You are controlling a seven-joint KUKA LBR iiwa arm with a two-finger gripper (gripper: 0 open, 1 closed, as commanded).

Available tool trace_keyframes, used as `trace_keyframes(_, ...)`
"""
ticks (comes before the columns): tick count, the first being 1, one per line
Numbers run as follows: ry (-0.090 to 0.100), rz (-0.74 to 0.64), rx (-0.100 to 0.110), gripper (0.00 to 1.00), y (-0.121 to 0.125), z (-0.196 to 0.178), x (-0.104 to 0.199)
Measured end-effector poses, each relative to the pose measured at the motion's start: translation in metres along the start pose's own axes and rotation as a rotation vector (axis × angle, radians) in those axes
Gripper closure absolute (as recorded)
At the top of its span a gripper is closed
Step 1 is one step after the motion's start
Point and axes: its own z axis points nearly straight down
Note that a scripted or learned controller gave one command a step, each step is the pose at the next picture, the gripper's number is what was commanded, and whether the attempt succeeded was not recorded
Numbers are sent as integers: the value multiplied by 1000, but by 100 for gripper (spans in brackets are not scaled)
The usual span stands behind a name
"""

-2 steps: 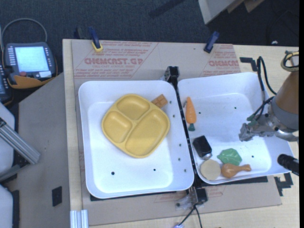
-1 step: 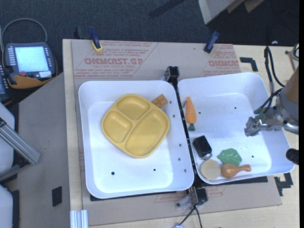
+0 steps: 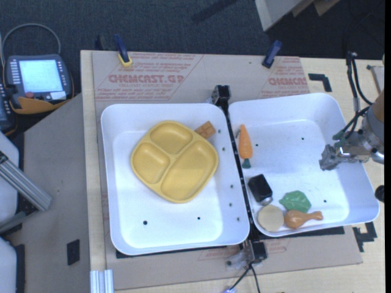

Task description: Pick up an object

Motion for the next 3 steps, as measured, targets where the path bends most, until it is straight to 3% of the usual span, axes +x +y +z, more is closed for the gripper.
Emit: trace_keyframes(3, 4, -5, 4, 100, 54, 14, 153)
